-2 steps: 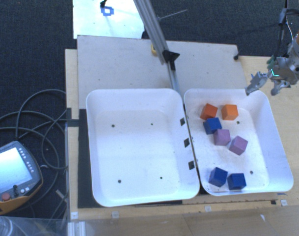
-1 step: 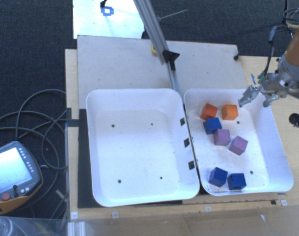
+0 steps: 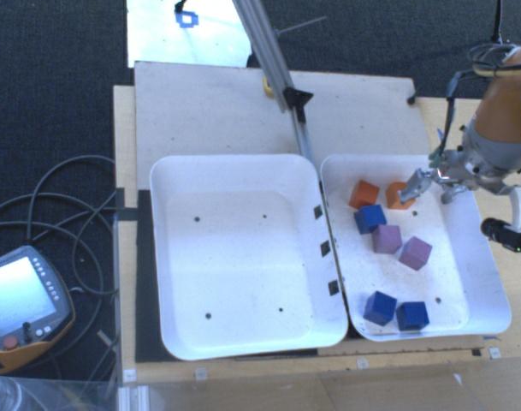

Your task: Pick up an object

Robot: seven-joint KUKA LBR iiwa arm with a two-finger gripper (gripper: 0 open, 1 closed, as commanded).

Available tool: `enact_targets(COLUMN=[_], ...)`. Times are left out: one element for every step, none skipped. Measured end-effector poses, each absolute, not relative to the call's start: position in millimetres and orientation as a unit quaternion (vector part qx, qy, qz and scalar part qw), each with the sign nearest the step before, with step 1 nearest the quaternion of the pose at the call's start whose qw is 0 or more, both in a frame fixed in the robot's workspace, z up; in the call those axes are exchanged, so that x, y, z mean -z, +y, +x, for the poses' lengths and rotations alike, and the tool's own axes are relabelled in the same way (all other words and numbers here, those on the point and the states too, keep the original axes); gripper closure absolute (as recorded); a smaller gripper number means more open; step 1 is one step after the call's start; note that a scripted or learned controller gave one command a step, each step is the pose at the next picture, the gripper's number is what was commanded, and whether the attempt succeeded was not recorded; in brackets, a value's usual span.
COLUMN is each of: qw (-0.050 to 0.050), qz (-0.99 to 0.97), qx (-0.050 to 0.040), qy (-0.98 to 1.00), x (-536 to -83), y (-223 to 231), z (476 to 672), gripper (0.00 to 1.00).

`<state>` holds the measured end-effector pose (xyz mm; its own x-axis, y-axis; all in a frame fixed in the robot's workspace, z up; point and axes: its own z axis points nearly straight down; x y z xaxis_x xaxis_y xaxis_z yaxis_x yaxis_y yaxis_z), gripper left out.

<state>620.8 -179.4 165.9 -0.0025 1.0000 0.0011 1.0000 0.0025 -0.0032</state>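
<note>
pendant (image 3: 20, 311): on the floor off the desk's left edge, screen lit, cables looping above it
left bin (image 3: 243, 255): white, shallow, on the desk's left half, touching the right bin along its inner rim
pole (image 3: 264, 45): grey, slants from the top edge down to the seam between the bins
right bin (image 3: 474, 264): holds seven cubes
orange cubes: one (image 3: 364, 193) near the bin's far left corner, second (image 3: 399, 195) just right of it
blue cubes: one (image 3: 370, 218) below the first orange; two more (image 3: 380, 306) and (image 3: 411, 315) side by side at the near edge
purple cubes: (image 3: 386, 238) and (image 3: 415, 253), mid-bin, just beside each other
jaws (image 3: 418, 183): over the second orange cube at the bin's far edge; cannot tell how wide, or whether they touch it
arm (image 3: 500, 110): enters over the desk's right edge, orange band up top
</note>
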Motion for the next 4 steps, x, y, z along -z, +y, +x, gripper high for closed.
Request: enact_targets(qw=[0.001, -0.003, -0.004, -0.004], qz=[-0.705, -0.705, -0.705, -0.705], qx=[-0.0005, 0.0014, 0.0024, 0.0022], qy=[-0.709, -0.709, -0.709, -0.709], x=[-116, -131, -197, -252], y=[-169, -170, -171, -171], z=[622.6, 624.8, 627.4, 629.3], gripper=[0.00, 1.00, 1.00, 1.00])
